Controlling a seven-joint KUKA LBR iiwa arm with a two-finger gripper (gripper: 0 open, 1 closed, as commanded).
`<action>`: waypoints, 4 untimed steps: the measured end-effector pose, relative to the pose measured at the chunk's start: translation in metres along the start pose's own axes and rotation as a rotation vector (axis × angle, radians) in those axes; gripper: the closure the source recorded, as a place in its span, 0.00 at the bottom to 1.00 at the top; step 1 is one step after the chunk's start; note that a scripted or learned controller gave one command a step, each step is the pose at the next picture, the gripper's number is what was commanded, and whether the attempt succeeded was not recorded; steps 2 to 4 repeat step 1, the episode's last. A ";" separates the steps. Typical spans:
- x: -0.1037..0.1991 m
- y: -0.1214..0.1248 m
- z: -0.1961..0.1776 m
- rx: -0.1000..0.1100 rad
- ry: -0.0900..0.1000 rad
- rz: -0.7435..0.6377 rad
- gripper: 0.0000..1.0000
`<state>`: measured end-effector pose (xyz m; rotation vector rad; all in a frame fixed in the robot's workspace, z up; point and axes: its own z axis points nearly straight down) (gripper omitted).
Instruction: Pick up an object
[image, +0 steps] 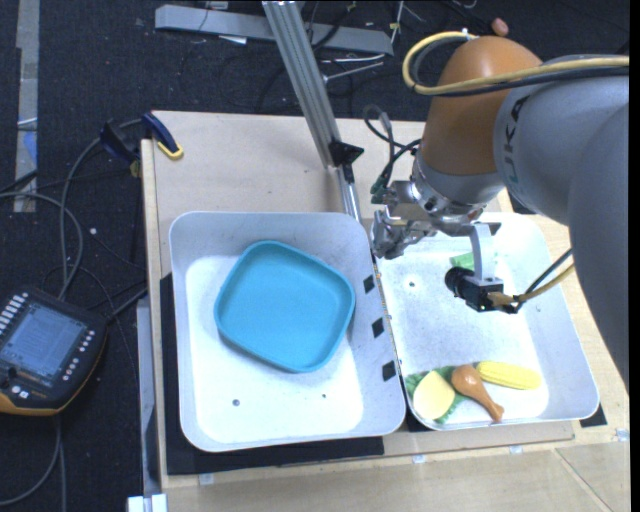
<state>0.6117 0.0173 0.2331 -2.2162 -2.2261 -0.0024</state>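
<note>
A blue square plate (285, 305) lies in the left bin (200, 400). Along the front edge of the right bin (550, 330) sit a yellow-green slice (432, 396), an orange-brown drumstick-shaped toy (477, 387) and a yellow corn-like piece (510, 376). A small green object (462, 262) peeks out from under the arm near the bin's middle. My gripper (388, 238) hangs over the right bin's back left corner, close to the wall between the bins, with nothing seen held in it.
The arm's grey body and orange band (480, 80) cover the back of the right bin. A black cable fitting (478, 290) hangs over the bin's middle. A metal pole (315, 100) slants up behind the bins. A teach pendant (40, 350) lies off the bench at left.
</note>
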 end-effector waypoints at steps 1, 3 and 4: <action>0.044 -0.008 0.001 0.001 0.000 0.000 1.00; 0.044 -0.008 0.001 0.001 0.000 0.000 1.00; 0.044 -0.008 0.001 0.001 0.000 0.000 1.00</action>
